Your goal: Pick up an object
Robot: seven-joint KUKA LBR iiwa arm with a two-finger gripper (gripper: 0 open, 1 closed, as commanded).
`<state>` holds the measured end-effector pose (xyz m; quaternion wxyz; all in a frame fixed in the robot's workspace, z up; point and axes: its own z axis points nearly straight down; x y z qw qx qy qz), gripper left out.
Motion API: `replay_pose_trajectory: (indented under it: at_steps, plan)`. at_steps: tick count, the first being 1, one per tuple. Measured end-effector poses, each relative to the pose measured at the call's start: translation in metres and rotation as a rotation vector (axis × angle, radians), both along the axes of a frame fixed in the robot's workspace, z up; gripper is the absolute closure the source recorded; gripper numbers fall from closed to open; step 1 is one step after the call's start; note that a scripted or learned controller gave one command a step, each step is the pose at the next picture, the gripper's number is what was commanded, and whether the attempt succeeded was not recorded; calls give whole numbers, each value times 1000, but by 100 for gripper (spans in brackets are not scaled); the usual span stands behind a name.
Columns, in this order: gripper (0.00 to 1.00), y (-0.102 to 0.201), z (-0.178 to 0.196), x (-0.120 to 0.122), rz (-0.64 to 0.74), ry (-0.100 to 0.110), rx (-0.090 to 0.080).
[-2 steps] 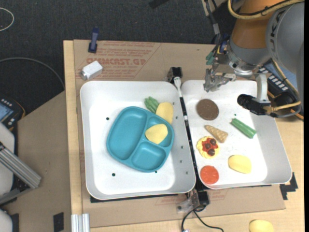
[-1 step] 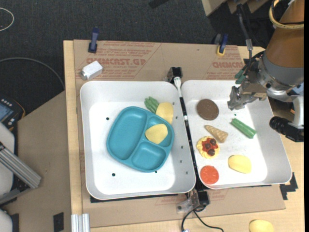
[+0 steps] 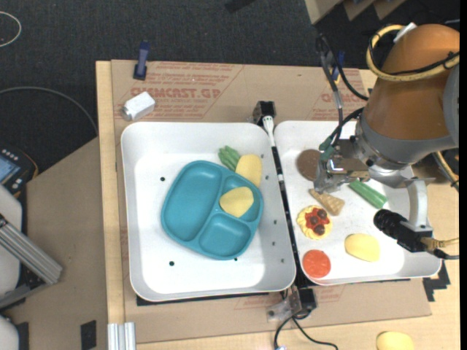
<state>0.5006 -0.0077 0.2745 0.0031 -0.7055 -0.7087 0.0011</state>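
We look down on two white bins side by side. In the left bin point(image 3: 142, 195) we see a teal divided plate point(image 3: 208, 210) with a pale yellow piece point(image 3: 236, 201) resting on its right compartment; a green item point(image 3: 230, 156) and another yellow piece point(image 3: 249, 169) lie against the plate's upper right edge. In the right bin point(image 3: 292, 141) lie a brown round item point(image 3: 309, 165), a tan wedge point(image 3: 326, 201), a small pizza point(image 3: 315, 222), a red disc point(image 3: 317, 263), a yellow lemon-like item point(image 3: 362, 247) and a green stick point(image 3: 367, 192). The gripper point(image 3: 337, 168) hangs over that bin's upper part, just beside the brown item and above the wedge; we see nothing between its fingers, and their spread is hidden from us.
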Motion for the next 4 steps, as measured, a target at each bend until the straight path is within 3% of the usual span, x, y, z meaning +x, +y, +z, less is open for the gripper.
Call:
replay_pose_trajectory:
  at_steps: [1,2,3,4]
  plan:
    - [100,73,-43,-23,3,2,0]
    - [100,119,37,-21,1,-14,0]
    - [100,150,47,-21,-1,-9,-2]
    - [100,105,-29,-22,-9,3,-5]
